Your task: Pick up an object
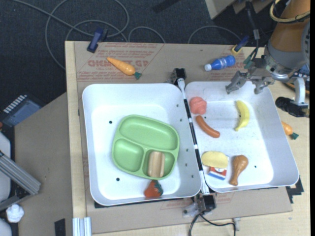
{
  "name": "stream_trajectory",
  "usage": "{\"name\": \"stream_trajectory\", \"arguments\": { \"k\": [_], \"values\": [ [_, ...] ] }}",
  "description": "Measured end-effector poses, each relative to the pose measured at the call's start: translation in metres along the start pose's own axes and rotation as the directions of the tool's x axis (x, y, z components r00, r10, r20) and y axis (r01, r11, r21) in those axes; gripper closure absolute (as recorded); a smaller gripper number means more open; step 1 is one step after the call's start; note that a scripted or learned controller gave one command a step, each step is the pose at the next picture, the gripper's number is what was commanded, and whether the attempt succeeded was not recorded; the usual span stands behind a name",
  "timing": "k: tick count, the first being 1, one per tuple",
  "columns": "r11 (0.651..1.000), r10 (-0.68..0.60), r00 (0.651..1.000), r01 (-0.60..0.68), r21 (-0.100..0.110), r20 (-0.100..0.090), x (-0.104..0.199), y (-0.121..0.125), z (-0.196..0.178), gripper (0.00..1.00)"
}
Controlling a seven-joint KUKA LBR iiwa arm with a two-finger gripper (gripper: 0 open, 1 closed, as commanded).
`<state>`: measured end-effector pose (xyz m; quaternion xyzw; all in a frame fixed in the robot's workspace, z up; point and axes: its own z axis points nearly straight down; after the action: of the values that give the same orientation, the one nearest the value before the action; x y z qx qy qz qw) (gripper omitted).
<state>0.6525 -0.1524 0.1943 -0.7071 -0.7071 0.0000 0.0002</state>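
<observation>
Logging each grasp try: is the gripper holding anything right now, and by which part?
Nothing is held. The gripper hangs open above the right bin's far edge, with the banana lying apart below it.

A dark carpeted floor (44, 58) fills the top and left of the view, with thin grey cables (83, 14) looping across it. The tabletop (123, 60) is a pale brown board with faded red lettering near its far edge. A blue clip (96, 39) sits at the board's far left corner. To the left stands a lower tan surface (39, 146) with a dark blue device (17, 109) on it and a grey metal rail (17, 173) crossing its near corner. Light is even and soft.
</observation>
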Motion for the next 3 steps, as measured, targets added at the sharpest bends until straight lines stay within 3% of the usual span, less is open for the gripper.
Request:
{"name": "stream_trajectory", "arguments": {
  "k": [1,2,3],
  "values": [
    [1.0,0.001,1.0,-0.001,0.003,-0.001,-0.052,-0.025,0.084,0.0],
    [1.0,0.0,1.0,0.0,0.002,0.0,-0.056,-0.035,0.11,0.0],
    [1.0,0.0,1.0,0.0,-0.002,0.001,-0.056,-0.034,0.099,1.0]
  ]
}}
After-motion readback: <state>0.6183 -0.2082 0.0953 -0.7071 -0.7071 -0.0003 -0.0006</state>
